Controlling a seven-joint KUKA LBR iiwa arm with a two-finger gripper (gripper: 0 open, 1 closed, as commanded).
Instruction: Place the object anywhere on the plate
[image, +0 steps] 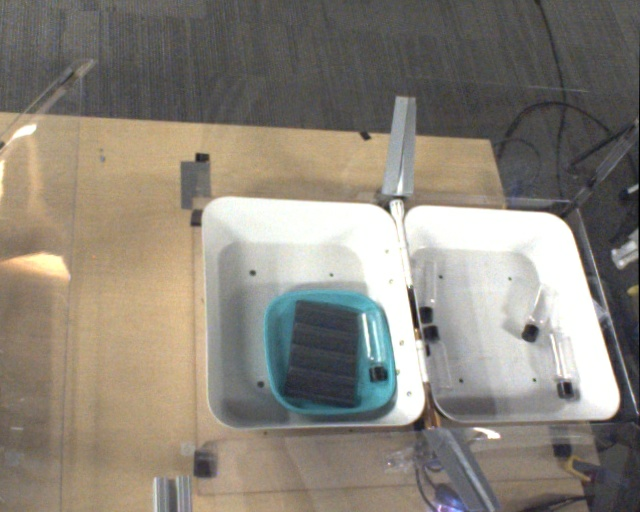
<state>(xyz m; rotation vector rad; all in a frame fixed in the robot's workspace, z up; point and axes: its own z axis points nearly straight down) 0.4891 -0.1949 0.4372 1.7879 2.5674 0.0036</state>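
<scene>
A teal square plate (272, 345) rests in the front part of the left white bin (232, 300). A dark grey ribbed block (322, 352) lies flat on the plate, covering most of its left and middle. Along the plate's right side lies a clear tube with a black cap (374, 352), its cap toward the front.
The right white bin (480, 290) holds clear tubes with black caps: one by its left wall (427, 305), one at mid right (537, 315), one near the right front (563, 366). A grey metal bar (400, 150) stands behind the bins. Cables trail at the far right.
</scene>
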